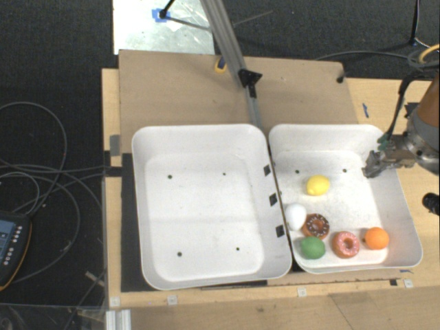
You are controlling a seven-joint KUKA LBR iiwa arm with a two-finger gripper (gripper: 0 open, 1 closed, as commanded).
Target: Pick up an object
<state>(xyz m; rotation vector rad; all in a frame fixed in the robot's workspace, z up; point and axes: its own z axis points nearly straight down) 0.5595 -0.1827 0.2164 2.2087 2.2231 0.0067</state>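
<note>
On the worktop [185,88], the left bin [203,205] lies beside the right bin [395,205]. In the right bin sit a white ball [295,216], a green ball [313,247], a chocolate doughnut [317,225], a lemon [317,185], a pink doughnut [346,244] and an orange [376,238]. The end effector [373,165] hangs at the bin's right rim, grasping nothing; its spread cannot be told.

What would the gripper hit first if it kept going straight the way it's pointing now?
The gripper points leftward over the right bin's far-right rim. Going straight on, it would probably meet the yellow object first, though its height above the bin floor is unclear, so it might pass over.
</note>
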